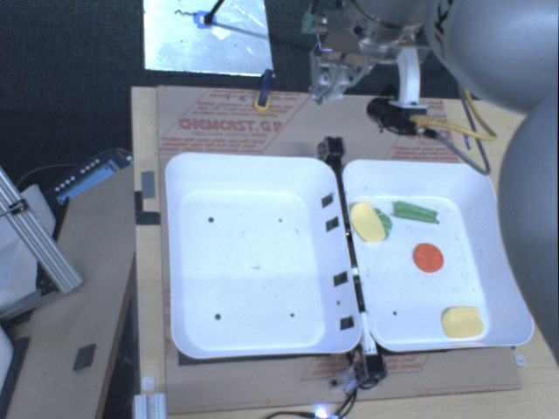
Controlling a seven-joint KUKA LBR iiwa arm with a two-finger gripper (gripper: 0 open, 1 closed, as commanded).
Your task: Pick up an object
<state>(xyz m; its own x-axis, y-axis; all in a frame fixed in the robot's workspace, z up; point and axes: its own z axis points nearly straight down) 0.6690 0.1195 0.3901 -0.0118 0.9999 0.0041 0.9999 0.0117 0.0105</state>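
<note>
Hovering at upper centre of frame, claw [328, 84] state cannot be told. Orange disc [428, 257] lies mid right bin [489, 190]; likely light, stiff, low-profile; grip across its edges.

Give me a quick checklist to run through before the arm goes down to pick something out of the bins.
1. Objects to pick are in the right bin: ok. It holds a yellow piece, a green piece, an orange disc and a second yellow piece.
2. Orange disc stands apart from the others: ok.
3. Yellow piece by the divider has room around it: not ok, it lies close to the bin wall.
4. Hand is above a target: not ok, it sits beyond the bins' far edge.
5. Hand is free of any object: cannot tell.
</note>
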